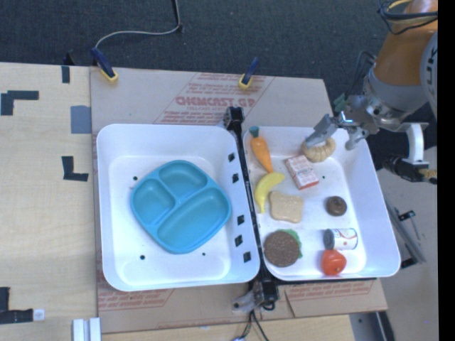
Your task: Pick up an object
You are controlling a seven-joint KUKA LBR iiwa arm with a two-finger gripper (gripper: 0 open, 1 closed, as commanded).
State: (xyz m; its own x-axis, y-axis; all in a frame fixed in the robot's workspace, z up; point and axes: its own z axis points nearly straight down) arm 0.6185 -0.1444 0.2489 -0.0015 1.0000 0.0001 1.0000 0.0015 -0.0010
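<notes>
My gripper point(337, 133) hangs over the far end of the right bin point(380, 212), open, with its two fingers spread wide. A tan pastry point(319, 149) lies just below and beside the left finger; I cannot tell if they touch, and nothing sits between the fingers. Toy food lies around the bin floor: a carrot point(261, 153), a banana point(267, 189), a bread slice point(286, 207), a red-and-white box point(302, 172), a brown cookie point(335, 206), a burger patty point(282, 248), a small can point(343, 238) and a tomato point(333, 262).
The left bin point(114, 155) holds a blue divided plate point(181, 205). A black divider point(240, 190) runs between the bins. Two clamps point(105, 64) point(249, 74) pin the cardboard at the back. The arm enters from the upper right.
</notes>
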